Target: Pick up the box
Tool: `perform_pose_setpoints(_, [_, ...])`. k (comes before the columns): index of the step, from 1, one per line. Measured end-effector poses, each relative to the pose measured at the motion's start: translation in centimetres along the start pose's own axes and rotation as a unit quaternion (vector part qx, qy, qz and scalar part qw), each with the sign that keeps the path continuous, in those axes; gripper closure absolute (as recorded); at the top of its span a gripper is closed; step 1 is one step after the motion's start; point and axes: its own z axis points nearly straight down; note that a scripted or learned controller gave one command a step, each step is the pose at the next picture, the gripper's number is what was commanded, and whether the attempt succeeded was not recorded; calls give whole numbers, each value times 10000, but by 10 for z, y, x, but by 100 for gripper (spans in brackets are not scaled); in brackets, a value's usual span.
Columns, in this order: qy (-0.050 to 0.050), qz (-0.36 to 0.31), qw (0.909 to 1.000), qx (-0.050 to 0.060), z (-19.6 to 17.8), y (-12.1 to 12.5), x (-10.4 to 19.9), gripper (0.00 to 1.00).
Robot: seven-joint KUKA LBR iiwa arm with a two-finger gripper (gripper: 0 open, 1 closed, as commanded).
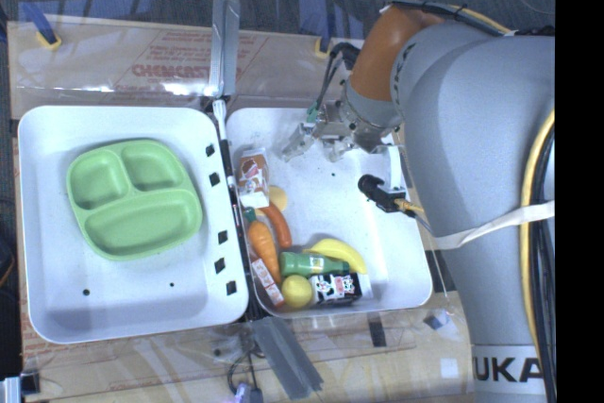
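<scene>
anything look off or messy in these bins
Nothing looks spilled or broken. The food in the right bin is jumbled against its left and front walls: carrots, a banana, a lemon and small boxes lie at mixed angles, some overlapping. The green tray in the left bin sits slightly askew.

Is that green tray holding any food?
Empty. The green divided tray in the left bin shows three bare compartments; the food lies in the right bin.

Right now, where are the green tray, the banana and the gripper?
green tray (pixel 135 197): camera view, middle of the divided tray, in the left bin.
banana (pixel 340 253): camera view, middle of its curved yellow body, in the right bin.
gripper (pixel 300 141): camera view, at its fingertips, over the right bin's upper part.
</scene>
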Motion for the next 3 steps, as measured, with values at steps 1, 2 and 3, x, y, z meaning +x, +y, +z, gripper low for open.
perform_pose_setpoints(1, [-43, 648, 9979, -1, -6, -3, 55, 0])
perform_pose_setpoints(2, [-4, 1069, 9943, -7, -1, -1, 51, 0])
perform_pose_setpoints(3, [-1, 1367, 9906, 5, 0, -61, -28, 0])
